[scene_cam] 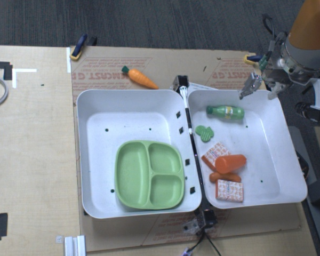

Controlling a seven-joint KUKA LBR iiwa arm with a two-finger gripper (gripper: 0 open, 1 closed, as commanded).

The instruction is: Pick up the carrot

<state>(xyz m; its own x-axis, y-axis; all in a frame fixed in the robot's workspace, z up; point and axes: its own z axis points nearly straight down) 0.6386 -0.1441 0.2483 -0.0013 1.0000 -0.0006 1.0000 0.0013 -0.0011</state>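
The end effector hangs over the back edge of the right bin, near its far right corner. Its fingers are spread apart with nothing between them — open and touching nothing.

The carrot is not in either bin. It lies on the cardboard covering the counter, just behind the back rim of the left bin. From the end effector it sits well off to the view's left, at about the same depth, across the seam where the two bins meet. Its long axis runs at a slant: green top toward the upper left, orange tip pointing lower right toward the bins' seam.

With one arm only, my judgement is that the coming move is a long sideways reach to the view's left — with the fingers turned to close across the carrot's slanted body.
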